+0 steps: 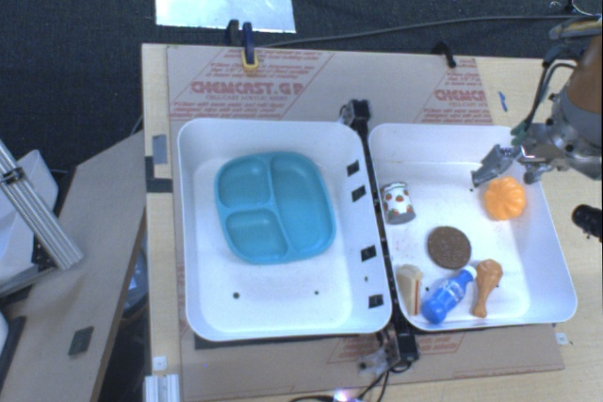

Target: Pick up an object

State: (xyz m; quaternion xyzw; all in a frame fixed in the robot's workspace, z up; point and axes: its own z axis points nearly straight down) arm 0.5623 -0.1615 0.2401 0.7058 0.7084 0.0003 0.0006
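Camera view, bench: two shallow white plastic bins are seen side by side on a pale board, the left bin (pixel 203 202) and the right bin (pixel 556 282) touching along their inner rims.
Left bin: a turquoise plastic plate with three compartments (pixel 275 206) is laid flat near its middle.
Right bin, far right: a small orange toy pumpkin (pixel 505 199) is set close to the right wall.
Right bin, left side: a small white can with red spots (pixel 398 202) is tilted near the left wall.
Right bin, centre: a round brown cookie-like disc (pixel 449 247) is laid flat.
Right bin, near edge: a blue bottle with a white cap (pixel 446 294) is laid on its side, between a cream-coloured cone-shaped piece (pixel 410 283) and a tan toy drumstick (pixel 486 283).
Arm: it is seen reaching in from the right edge.
Gripper (pixel 504 164): it is placed just above and beside the pumpkin; whether the pincer is spread or pressed together cannot be told, and nothing is seen pinched in it.
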